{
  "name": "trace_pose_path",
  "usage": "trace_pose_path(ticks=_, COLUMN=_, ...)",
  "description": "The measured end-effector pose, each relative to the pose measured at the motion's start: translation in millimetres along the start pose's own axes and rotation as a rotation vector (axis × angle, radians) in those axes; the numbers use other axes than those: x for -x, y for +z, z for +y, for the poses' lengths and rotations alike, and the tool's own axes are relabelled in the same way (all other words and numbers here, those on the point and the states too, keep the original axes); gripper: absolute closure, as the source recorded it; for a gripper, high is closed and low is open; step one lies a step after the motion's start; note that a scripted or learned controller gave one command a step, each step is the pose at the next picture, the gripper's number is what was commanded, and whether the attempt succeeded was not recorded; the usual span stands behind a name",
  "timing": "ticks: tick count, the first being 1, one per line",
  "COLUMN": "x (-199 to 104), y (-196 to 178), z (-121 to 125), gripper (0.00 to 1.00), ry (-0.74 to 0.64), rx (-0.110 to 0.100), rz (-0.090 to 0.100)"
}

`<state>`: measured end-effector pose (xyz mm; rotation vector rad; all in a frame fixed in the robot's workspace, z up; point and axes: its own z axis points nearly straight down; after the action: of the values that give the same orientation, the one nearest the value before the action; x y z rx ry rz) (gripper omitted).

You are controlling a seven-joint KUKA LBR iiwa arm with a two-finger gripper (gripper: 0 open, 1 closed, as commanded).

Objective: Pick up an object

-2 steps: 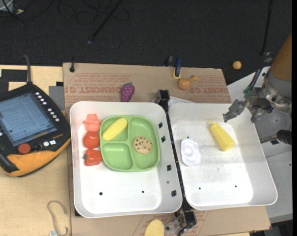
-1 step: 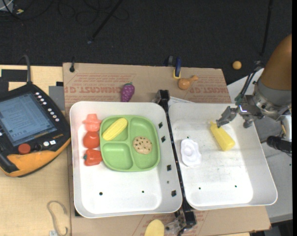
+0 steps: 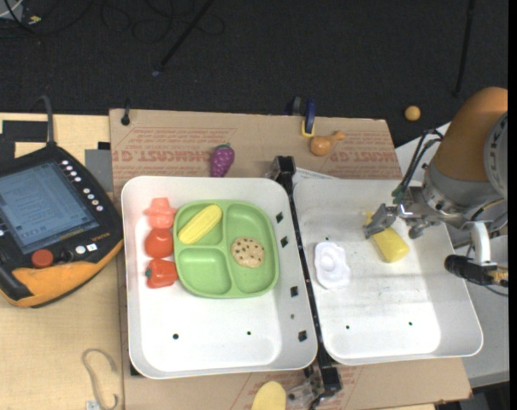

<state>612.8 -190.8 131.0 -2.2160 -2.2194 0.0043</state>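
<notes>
One gripper (image 3: pixel 386 222) hovers over the right bin (image 3: pixel 429 331), its finger spread unclear, with a yellow block (image 3: pixel 390 246) lying just below it, apparently unheld. A white object (image 3: pixel 331 264) rests nearby to the left.

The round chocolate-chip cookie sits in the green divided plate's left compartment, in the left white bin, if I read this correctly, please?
Not quite. The camera view shows the round chocolate-chip cookie in the right compartment of the green divided plate, which lies in the left white bin. The upper left compartment holds the yellow corn cob.
</notes>
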Motion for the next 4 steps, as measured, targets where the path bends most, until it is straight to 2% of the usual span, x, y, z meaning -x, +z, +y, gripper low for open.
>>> trace_pose_path(ticks=1, x=-4, y=46, z=0, gripper=0.0, ry=-0.002, rx=0.001, rz=0.0)
trace_pose_path(ticks=2, x=-3, y=33, z=1, gripper=1.0, ry=-0.001, rx=0.004, rz=-0.001)
trace_pose_path(ticks=4, x=4, y=-64, z=9, gripper=1.0, ry=0.002, rx=0.009, rz=-0.002)
